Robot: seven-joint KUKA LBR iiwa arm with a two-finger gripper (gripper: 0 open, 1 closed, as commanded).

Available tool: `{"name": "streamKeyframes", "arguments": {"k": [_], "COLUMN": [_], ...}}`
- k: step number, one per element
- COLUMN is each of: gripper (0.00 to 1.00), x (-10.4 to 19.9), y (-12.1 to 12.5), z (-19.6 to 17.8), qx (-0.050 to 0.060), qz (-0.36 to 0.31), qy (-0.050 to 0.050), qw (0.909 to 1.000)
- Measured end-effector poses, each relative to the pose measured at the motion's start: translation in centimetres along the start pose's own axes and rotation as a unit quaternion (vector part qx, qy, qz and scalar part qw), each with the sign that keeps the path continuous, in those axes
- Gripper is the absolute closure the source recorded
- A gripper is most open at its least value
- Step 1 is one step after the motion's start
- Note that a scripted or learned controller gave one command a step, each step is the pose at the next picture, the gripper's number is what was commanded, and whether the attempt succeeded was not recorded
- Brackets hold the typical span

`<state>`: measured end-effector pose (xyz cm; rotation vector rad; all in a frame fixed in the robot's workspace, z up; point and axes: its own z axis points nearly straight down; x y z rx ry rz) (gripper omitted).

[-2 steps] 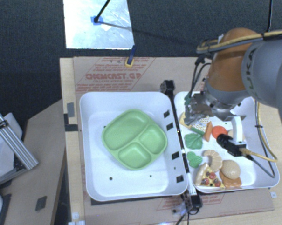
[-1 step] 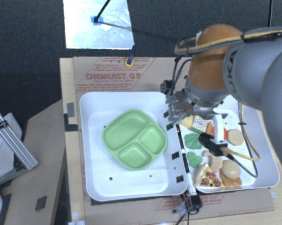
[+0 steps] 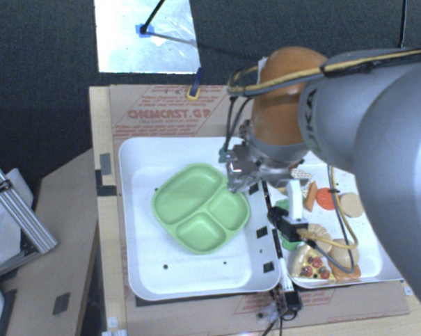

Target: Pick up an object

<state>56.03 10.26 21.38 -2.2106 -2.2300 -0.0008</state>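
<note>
Gripper [image 3: 237,175] sits low over the seam between the two white bins, at the right rim of the green divided plate [image 3: 200,208]; whether it is closed on anything I cannot tell, as the wrist hides it. That plate lies alone in the left bin [image 3: 142,271]. Small toy foods, among them a pizza slice [image 3: 314,265] and an orange piece [image 3: 326,198], crowd the right bin [image 3: 371,265]. To do this well, I'd say, it should settle squarely on one target, clear of the bin wall, before closing.
</note>
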Motion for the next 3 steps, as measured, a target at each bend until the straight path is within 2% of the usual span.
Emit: {"name": "streamKeyframes", "arguments": {"k": [1, 2, 3], "gripper": [1.0, 1.0, 1.0], "x": [0.3, -0.6, -0.2], "y": [-0.2, -0.7, 0.3], "z": [-0.7, -1.3, 0.0], "qx": [-0.001, 0.0, -0.001], "qz": [0.001, 0.004, 0.002], "qy": [0.0, 0.0, -0.001], "qw": [1.0, 1.0, 1.0]}}
